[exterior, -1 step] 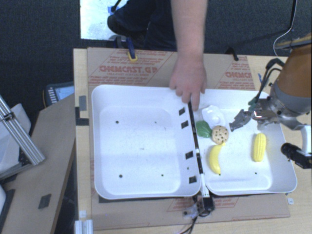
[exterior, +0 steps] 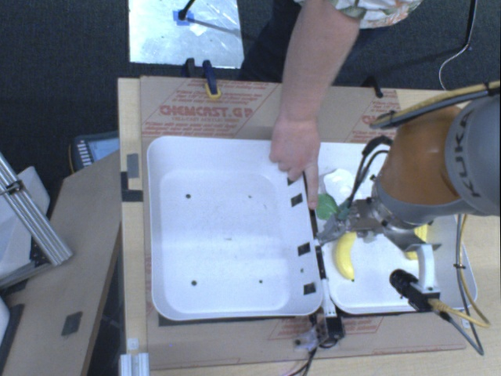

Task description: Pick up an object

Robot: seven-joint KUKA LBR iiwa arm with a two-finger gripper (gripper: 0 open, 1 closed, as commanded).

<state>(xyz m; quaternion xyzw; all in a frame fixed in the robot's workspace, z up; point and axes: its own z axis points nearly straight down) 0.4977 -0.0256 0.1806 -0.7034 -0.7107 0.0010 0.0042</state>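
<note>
Occupying the middle of the frame, a cardboard-covered bench (exterior: 235,104) is bearing two shallow white bins side by side. The left bin (exterior: 223,229) is being shown with only small dark dots on its floor. The right bin (exterior: 376,292), at the right centre, is being largely covered by the grey arm (exterior: 438,167) with its orange band, which is reaching in from the right edge. A person's hand (exterior: 296,151), coming down from the top centre on a bare forearm below a floral sleeve, is being rested on the divider where the two bins meet. The gripper (exterior: 333,222) is being held low over the right bin's left part, just right of the divider; whether it is wide or narrow cannot be told, and nothing is seen between its fingers. A yellow banana (exterior: 345,258) is lying in the right bin just below the gripper. A white object (exterior: 338,182) and a smaller green object (exterior: 326,205) are lying just above the gripper, near the person's fingertips.
</note>
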